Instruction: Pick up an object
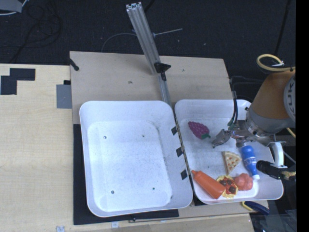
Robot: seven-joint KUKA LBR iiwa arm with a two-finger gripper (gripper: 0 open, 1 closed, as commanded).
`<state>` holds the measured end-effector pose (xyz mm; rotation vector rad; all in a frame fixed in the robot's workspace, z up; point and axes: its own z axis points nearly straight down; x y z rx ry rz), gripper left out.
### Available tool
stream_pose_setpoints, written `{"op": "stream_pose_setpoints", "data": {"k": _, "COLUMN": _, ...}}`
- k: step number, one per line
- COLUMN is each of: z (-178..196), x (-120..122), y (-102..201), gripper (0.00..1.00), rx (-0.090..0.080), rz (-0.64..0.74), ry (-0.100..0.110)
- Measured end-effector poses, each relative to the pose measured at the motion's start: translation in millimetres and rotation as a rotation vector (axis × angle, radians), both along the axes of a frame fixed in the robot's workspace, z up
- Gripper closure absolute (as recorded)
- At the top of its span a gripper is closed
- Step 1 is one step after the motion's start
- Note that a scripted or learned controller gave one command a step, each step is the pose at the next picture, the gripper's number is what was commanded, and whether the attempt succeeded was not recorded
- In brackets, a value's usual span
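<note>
Lying just left of the gripper (225, 138), purple grapes (198, 129).

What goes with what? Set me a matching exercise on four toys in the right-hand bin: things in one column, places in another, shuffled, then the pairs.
Things:
1. purple plastic grape bunch
2. orange plastic carrot
3. blue plastic bottle with a white cap
4. triangular toy pizza slice

Places:
A. along the near-left corner
B. toward the right wall
C. upper left, nearest the far rim
D. middle, just left of the bottle

Pairs: 1-C, 2-A, 3-B, 4-D
</note>
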<state>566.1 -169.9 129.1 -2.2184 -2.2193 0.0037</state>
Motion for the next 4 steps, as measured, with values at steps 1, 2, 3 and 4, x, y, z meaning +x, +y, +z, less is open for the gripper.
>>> {"op": "stream_pose_setpoints", "data": {"k": 1, "z": 12.0, "x": 0.5, "y": -1.3, "gripper": 1.0, "rx": -0.001, "rz": -0.002, "ry": -0.003}}
{"op": "stream_pose_setpoints", "data": {"k": 2, "z": 53.8, "x": 1.0, "y": 0.5, "gripper": 1.0, "rx": -0.001, "rz": -0.001, "ry": -0.007}}
{"op": "stream_pose_setpoints", "data": {"k": 3, "z": 98.9, "x": 1.6, "y": 0.1, "gripper": 1.0, "rx": -0.002, "rz": 0.0, "ry": -0.008}}
{"op": "stream_pose_setpoints", "data": {"k": 4, "z": 104.3, "x": 0.2, "y": 60.6, "gripper": 1.0, "rx": 0.0, "rz": 0.004, "ry": -0.005}}
